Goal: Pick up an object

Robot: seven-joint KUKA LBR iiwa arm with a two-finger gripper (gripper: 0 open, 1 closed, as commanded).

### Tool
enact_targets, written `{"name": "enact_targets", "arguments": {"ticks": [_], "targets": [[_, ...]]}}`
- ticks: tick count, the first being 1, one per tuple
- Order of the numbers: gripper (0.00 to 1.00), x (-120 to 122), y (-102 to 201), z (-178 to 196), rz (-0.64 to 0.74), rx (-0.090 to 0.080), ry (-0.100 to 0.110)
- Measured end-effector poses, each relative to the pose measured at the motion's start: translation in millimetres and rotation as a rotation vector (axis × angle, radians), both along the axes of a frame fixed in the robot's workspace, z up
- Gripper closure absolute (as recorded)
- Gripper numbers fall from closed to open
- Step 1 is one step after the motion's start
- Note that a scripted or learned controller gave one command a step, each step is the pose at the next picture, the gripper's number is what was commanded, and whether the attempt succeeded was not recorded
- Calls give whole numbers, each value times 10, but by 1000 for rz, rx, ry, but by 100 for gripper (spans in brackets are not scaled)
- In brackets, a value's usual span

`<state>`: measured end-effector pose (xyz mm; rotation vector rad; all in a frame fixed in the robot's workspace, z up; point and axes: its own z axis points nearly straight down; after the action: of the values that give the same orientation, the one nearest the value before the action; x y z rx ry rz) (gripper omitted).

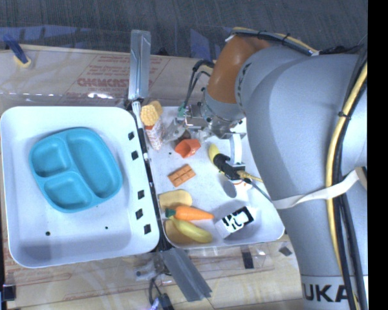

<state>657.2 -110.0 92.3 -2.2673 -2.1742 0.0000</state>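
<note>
– Along the near edge of the right bin (pixel 204 189), what lies there?

– A banana (pixel 191 232) against the near wall, and a carrot (pixel 194 213) resting on it. Just beside them, toward the near right corner, sits a black-and-white box (pixel 237 219). A slice of bread (pixel 174 199) lies by the left wall, touching the carrot.

– And farther in?

– A brown cracker (pixel 182 174) near the middle, then a red-orange piece (pixel 188 148). A corn cob (pixel 150 113) stands at the far left corner.

– Where is the hand?

– The hand (pixel 184 128) hangs over the far edge of that bin, between the corn cob and the red-orange piece and close to both. Whether it is open or closed, I cannot tell.

– The left bin (pixel 26 250)?

– It carries a blue divided plate (pixel 74 168).
</note>
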Motion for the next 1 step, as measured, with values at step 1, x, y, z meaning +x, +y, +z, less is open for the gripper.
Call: {"name": "enact_targets", "arguments": {"ticks": [1], "targets": [[100, 4, 20, 102, 9, 0, 2]]}}
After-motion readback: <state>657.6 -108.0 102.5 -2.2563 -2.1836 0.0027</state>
